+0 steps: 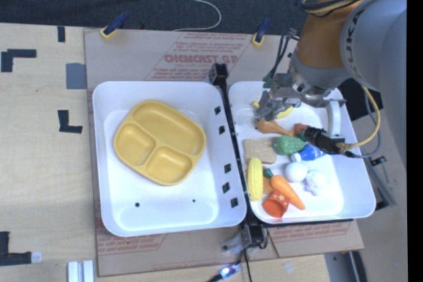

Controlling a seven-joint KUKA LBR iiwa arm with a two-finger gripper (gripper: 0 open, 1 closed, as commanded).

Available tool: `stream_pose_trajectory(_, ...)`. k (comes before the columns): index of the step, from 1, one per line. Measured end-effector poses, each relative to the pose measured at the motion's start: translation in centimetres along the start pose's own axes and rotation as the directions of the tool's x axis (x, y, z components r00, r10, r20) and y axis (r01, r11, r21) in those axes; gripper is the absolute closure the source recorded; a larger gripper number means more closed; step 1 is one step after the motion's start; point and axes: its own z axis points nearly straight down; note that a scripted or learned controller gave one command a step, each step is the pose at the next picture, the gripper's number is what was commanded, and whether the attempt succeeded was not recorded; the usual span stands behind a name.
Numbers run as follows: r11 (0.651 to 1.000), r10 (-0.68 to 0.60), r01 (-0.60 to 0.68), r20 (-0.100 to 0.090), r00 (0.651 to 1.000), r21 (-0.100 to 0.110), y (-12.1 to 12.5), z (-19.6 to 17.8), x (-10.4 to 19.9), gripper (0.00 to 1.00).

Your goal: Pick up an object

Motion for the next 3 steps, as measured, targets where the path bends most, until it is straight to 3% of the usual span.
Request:
stream_pose_trajectory(1,1.0,-0.002,0.002,-0.001,1.0,-0.001,-1.4,-1.5,6.1,1.0)
stream_pose_trajectory(2,1.0,0.001,-0.001,0.001,1.0,0.0,-3.0,-1.5,9.3,1.0)
stream_pose_trajectory(3,1.0,0.003,-0.003,0.002,1.0,0.0,-3.5,-1.7,8.7,1.0)
